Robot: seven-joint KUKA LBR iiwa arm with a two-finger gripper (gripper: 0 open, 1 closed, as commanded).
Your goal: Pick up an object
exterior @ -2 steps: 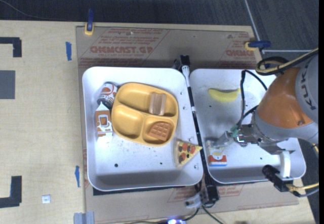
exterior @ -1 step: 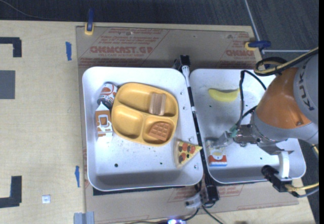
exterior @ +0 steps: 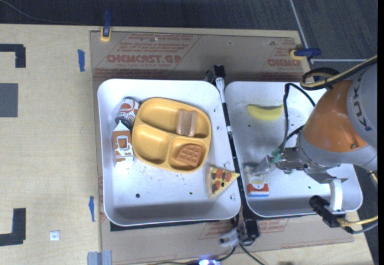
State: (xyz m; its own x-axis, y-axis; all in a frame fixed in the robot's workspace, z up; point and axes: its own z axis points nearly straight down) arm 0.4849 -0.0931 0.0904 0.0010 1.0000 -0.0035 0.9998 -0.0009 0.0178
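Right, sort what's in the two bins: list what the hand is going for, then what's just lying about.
In play:
- hand, low in the right bin
- small red and white carton, just beneath the hand
- banana, same bin, farther off

Lying about, left bin:
- yellow divided tray with waffle and brown block
- pizza slice
- can
- orange and white box

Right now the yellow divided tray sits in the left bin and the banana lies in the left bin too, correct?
Not quite. The yellow divided tray is in the left bin, but the banana lies in the right bin, as the camera view shows.
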